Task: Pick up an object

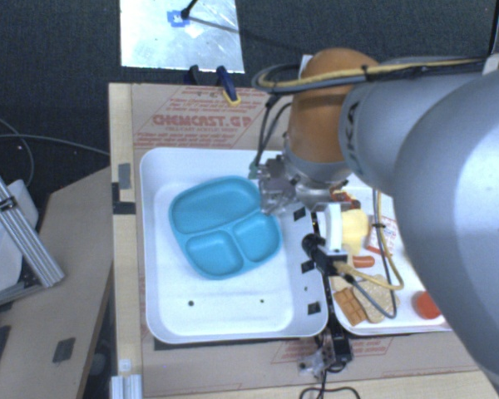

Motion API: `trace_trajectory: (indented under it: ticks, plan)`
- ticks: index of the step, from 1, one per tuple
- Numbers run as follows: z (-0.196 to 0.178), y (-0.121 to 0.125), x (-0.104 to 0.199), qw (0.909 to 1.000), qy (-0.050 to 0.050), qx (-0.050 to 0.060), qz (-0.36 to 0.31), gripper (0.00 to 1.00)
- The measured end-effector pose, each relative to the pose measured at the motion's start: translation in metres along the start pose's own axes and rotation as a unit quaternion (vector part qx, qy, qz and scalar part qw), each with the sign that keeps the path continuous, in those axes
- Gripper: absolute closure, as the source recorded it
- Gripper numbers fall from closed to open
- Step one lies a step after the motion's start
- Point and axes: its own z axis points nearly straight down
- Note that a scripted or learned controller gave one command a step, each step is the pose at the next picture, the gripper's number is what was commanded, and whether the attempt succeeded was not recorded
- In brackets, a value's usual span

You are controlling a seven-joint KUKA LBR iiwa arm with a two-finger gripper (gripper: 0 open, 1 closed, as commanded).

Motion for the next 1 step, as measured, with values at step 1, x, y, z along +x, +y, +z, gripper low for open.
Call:
trace_trajectory:
  ticks: [1]
  plan:
    - [-0.0444,-0.0677,0.0212,1.0,0.002,0.003,-0.005,1.0]
